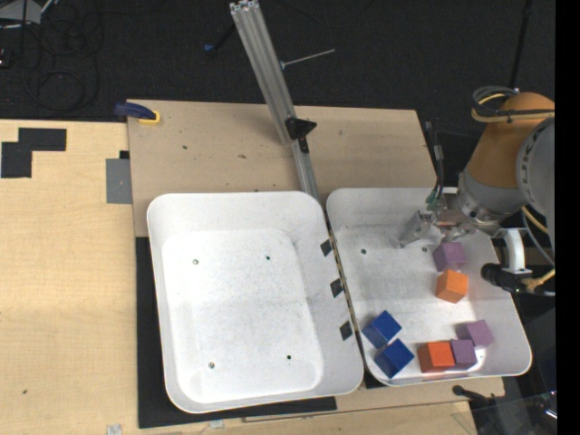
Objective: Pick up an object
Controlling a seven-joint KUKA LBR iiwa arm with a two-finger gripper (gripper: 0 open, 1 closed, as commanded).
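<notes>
While hovering just above the purple block (449, 256), gripper (433, 227) is spreading wide, gripping nothing | advice: centre over purple block, avoiding orange block (452, 285) just below.

White bins (237, 214); blue (383, 326), orange (452, 285) and purple blocks (449, 256).

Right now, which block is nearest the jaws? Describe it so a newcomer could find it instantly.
Look in the right bin, up near its far right corner where the gripper hangs. Just below it lies a purple block, with an orange block directly beneath. It is the lone purple one apart from the cluster along the near edge.
</notes>
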